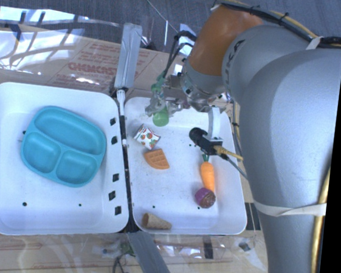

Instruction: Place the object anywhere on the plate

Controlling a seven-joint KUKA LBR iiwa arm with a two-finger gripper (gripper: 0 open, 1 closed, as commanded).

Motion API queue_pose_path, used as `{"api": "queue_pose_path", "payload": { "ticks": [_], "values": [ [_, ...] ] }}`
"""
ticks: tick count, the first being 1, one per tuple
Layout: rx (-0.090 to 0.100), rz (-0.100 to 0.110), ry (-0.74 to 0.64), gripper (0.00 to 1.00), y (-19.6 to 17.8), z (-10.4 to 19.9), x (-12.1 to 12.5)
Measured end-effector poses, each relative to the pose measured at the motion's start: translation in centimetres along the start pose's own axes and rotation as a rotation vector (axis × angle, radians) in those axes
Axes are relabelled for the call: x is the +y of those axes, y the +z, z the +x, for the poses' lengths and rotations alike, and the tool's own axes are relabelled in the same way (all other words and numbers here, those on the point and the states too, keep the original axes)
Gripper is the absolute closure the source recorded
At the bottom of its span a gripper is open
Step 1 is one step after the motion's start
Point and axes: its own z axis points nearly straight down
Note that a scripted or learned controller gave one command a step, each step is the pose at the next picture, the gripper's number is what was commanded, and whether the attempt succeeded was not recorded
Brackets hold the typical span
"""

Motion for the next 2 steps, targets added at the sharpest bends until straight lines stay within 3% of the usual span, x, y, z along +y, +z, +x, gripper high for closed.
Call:
{"api": "queue_pose_path", "payload": {
  "ticks": [1,2],
  "values": [
    [0.001,0.001,-0.004,1.00,0.1,8.1,-2.5],
    [-0.001,0.006,-0.006,1.00,3.8,16.1,-10.4]
  ]
}}
